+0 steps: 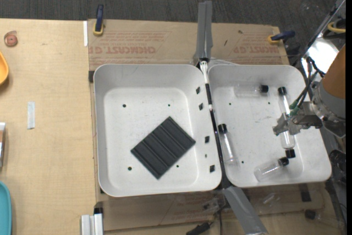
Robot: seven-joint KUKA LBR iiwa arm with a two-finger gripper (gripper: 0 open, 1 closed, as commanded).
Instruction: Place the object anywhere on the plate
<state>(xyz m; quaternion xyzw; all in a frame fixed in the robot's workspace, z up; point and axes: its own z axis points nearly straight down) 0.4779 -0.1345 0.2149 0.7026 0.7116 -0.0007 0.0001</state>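
The clear tubes (284,118) in the right bin (242,173) looked light, stiff, slippery and apt to roll, best pinched mid-barrel; the gripper (286,128) hung over one, its state beyond telling, the dark plate (163,147) well apart.

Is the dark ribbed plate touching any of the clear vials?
Apart. The camera view shows the dark ribbed plate alone in the left bin, with the bin walls between it and the nearest vial.
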